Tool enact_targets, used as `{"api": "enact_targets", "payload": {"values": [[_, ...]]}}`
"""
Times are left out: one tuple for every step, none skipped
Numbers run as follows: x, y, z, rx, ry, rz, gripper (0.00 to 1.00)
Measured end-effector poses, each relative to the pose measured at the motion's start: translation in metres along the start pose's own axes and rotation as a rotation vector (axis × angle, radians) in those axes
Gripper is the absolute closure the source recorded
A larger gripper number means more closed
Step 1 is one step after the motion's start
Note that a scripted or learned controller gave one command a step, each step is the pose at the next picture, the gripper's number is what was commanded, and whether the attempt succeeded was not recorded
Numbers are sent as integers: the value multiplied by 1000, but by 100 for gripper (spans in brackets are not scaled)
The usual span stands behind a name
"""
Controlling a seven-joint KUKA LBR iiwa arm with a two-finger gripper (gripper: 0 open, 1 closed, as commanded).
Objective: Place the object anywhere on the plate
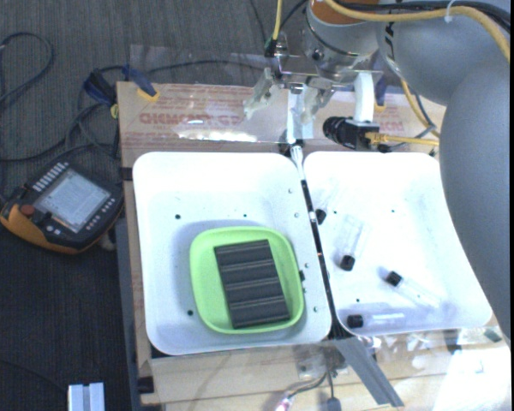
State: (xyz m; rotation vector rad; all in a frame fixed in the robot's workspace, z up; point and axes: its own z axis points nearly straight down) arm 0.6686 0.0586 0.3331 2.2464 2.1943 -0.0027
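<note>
1. Square lime-green plastic plate (201, 268): you find it in the left shallow white bin (154, 229), toward 6 o'clock.
2. Dark grey ribbed rectangular block (253, 282): it lies flat on that plate, long side running 12 to 6 o'clock, filling most of the plate's middle.
3. Right shallow white bin (411, 187): you count 3 clear plastic tubes with black caps, 1 near centre (349, 242), 1 at 4 o'clock (409, 287), 1 along the 6 o'clock rim (379, 318).
4. Claw (295, 101): it hangs above the table's far edge at 12 o'clock, over the seam between bins; its fingers are spread apart with nothing between them.
5. Grey handheld control pendant (64, 205): on the floor at 9 o'clock.
</note>
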Motion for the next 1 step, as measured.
{"api": "enact_targets", "payload": {"values": [[19, -1, -7, 0, 1, 39, 0]]}}
